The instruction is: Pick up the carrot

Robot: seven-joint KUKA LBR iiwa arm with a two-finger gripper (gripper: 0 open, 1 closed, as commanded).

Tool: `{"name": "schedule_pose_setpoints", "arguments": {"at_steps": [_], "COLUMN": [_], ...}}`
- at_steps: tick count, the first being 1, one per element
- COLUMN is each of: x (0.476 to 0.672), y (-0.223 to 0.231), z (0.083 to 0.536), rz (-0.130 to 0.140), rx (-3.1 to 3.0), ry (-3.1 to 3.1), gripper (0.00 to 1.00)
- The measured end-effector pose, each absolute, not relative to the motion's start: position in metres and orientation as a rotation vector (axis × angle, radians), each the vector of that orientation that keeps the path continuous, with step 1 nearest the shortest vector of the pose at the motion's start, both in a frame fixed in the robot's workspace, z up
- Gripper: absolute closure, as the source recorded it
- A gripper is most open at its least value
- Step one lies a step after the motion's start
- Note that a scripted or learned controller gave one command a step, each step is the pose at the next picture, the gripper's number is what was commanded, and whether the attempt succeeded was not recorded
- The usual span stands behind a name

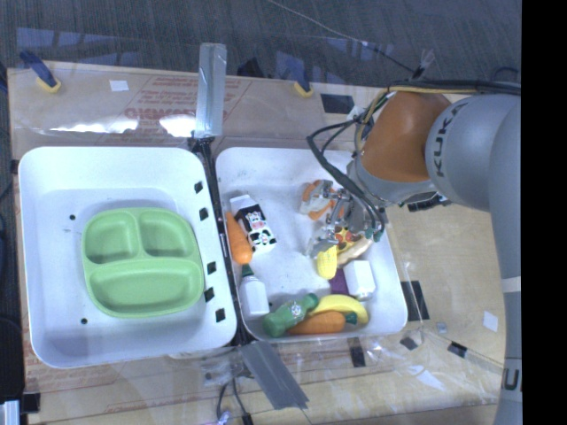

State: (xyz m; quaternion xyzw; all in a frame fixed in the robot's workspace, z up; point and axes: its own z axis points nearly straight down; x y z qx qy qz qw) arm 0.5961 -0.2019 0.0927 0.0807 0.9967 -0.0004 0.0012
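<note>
Nearest the camera, a carrot (317, 323) lies along the right bin's (390, 282) six o'clock wall, a banana (341, 305) touching it. At twelve o'clock from it my gripper (347, 228) hovers over clutter; I cannot tell its opening.

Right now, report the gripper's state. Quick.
Gripper: low in the right bin among the toys; open or shut cannot be told, and no carrot seen in it.

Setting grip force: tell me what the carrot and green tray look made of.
Carrot: probably moulded plastic, smooth orange with a slight sheen, toy-like uniform colour. Tray: likely plastic too, matte pale green, soft rounded compartment edges.
</note>
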Motion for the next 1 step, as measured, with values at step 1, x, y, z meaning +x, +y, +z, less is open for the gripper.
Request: {"name": "schedule_pose_setpoints", "arguments": {"at_steps": [1], "x": [0.5984], "y": [-0.2002], "z": [0.1047], "rz": [-0.002], "rx": [0.243], "ry": [3.125], "gripper": [1.00]}}
